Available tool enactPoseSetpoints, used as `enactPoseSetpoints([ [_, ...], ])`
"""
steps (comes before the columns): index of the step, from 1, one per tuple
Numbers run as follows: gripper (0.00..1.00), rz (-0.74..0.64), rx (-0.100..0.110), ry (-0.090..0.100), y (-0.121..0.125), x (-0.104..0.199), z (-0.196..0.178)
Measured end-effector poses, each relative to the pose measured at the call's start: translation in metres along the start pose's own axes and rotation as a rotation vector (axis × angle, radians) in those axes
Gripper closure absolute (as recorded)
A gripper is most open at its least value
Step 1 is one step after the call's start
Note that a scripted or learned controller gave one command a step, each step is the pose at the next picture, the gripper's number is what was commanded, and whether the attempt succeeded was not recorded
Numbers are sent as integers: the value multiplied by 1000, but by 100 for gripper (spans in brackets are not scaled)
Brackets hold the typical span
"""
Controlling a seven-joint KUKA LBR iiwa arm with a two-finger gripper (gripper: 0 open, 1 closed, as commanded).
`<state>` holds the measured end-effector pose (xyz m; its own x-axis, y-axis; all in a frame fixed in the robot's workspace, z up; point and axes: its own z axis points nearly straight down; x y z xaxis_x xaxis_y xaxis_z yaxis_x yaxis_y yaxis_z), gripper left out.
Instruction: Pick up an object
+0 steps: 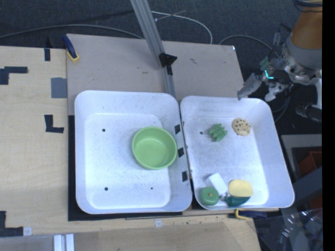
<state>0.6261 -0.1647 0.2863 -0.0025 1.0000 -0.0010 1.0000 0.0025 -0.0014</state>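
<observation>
You've got 2 white bins side by side on the table (120, 61). The left bin (89, 140) holds 1 green bowl (154, 148), upright, roughly mid-bin toward its right side. The right bin (261, 140) holds the small stuff: a green leafy toy (218, 133) and a round tan cookie w/ dark chips (241, 126) near the far end, just beside each other but apart. At the near edge, clustered together: a white block (216, 182), a green round fruit-like toy (209, 196), a yellow rounded piece (241, 187) and a dark teal item (236, 200) under it, which is too small to name.

The arm (306, 30) comes in at upper right, orange band showing. The gripper (259, 88) hangs above the far right corner of the right bin, outside the rim, well apart from every object. Its 2 fingers (247, 89) look spread apart, w/ nothing between them. Closest pick candidate to it is the cookie.

A grey metal pole (149, 27) runs slantwise across the table's far side, ending near the gap between the bins. Blue-yellow clamp (70, 48) at the table's far left corner.
</observation>
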Motion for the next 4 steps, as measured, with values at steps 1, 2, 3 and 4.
enactPoseSetpoints([
  [1, 0, 1, 5, 1, -7, 0, 46],
  [2, 0, 2, 5, 0, -6, -8, 95],
  [3, 0, 1, 7, 1, -5, -7, 160],
  [4, 100, -1, 1, 1, -3, -7, 146],
])
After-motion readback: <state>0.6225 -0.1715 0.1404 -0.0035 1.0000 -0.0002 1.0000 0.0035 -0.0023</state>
